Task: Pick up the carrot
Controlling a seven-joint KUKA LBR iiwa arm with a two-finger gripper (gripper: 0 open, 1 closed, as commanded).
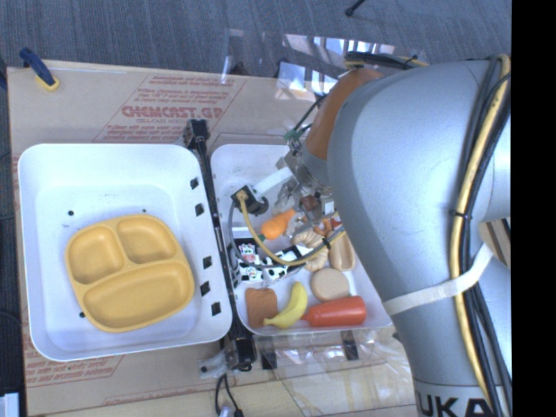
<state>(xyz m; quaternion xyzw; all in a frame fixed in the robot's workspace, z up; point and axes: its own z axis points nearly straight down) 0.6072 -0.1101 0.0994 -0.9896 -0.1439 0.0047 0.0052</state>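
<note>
The carrot is a small orange piece lying in the middle of the right bin, partly covered by the gripper. My gripper reaches down from the right and sits just above and to the right of the carrot, very close to it or touching it. The arm's bulk and the wrist parts hide the carrot's right end. I cannot tell whether anything is held.
The right bin also holds a cow-patterned toy, a brown slice, a banana, a red pepper-like piece, a round bun and a pale roll. A yellow divided plate lies in the left bin.
</note>
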